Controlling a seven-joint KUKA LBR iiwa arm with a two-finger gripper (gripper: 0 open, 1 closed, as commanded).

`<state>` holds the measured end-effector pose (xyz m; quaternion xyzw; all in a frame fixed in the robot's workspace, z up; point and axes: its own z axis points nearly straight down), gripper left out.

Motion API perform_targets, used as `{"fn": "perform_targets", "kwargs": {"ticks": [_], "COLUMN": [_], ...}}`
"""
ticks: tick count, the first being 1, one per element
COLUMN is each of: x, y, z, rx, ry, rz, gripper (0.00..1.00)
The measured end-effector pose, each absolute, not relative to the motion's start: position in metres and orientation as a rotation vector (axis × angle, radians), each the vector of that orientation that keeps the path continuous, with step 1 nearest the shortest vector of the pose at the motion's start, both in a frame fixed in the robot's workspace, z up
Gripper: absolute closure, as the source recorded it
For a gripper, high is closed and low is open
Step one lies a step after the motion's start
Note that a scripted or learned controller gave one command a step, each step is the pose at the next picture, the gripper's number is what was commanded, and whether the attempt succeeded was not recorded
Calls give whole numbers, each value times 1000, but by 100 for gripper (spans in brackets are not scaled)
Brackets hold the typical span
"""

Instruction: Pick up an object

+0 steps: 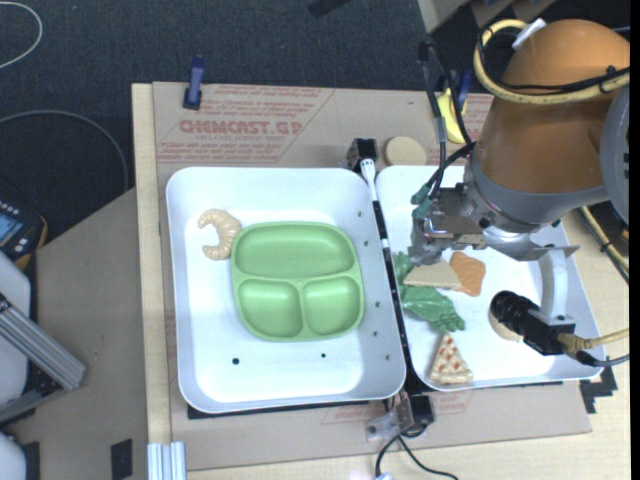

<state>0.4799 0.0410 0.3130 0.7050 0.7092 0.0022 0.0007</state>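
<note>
We're over the left white bin first: a light green three-compartment plastic tray [297, 293] lies flat in its middle, and a pale tan curled croissant toy [218, 232] sits just beside the tray's upper left corner. Across in the right bin we see a leafy dark green lettuce toy [433, 308] near the left wall, a tan bread slice [432, 276] touching it, an orange piece [468, 272] just beside that, and a triangular pizza slice toy [449, 360] lying flat near the front edge.

Gripper [432, 240] over right bin [500, 368] — lettuce [432, 308] beneath
</note>
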Motion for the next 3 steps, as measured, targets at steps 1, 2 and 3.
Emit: {"fn": "perform_targets", "kwargs": {"ticks": [1,2,3], "x": [478,481,478], "y": [67,50,25], "z": [281,468,336], "rx": [2222,2214,2231], "ry": [2228,2214,2224], "rz": [-6,22,-19], "gripper": [100,100,100]}}
